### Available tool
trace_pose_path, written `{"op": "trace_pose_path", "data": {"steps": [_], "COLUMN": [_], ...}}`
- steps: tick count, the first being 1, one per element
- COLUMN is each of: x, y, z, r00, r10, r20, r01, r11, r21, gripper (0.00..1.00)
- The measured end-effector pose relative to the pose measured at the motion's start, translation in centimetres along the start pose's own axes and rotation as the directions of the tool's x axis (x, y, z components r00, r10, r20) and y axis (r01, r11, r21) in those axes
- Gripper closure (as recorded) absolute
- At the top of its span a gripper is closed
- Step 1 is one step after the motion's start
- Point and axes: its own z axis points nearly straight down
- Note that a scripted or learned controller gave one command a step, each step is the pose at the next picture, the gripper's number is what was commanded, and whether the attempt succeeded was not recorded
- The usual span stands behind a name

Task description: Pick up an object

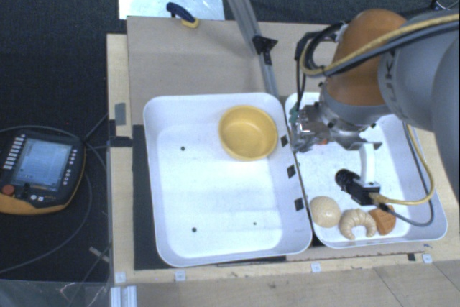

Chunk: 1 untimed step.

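Note:
A yellow bowl (248,131) sits in the left bin (180,226), near its far right corner. At the near end of the right bin (424,226) lie a pale round bread roll (325,211), a croissant (357,223) and a small orange piece (384,221), close together. My gripper (305,131) hangs over the far left part of the right bin, close to the wall between the bins. It is well behind the roll and just right of the bowl. The wrist and orange band cover much of the right bin's far half.
A grey pole (244,11) slants across the bench behind the bins. A black cable plug (356,185) on the arm hangs just above the pastries. A teach pendant (39,169) lies on the floor at the left.

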Motion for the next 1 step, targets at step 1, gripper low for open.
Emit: {"op": "trace_pose_path", "data": {"steps": [1], "x": [5.3], "y": [-1.09], "z": [-1.37], "r00": [1.0], "r10": [-0.001], "r20": [-0.001], "r01": [0.001], "r11": [1.0], "r21": [-0.001], "gripper": [1.0]}}
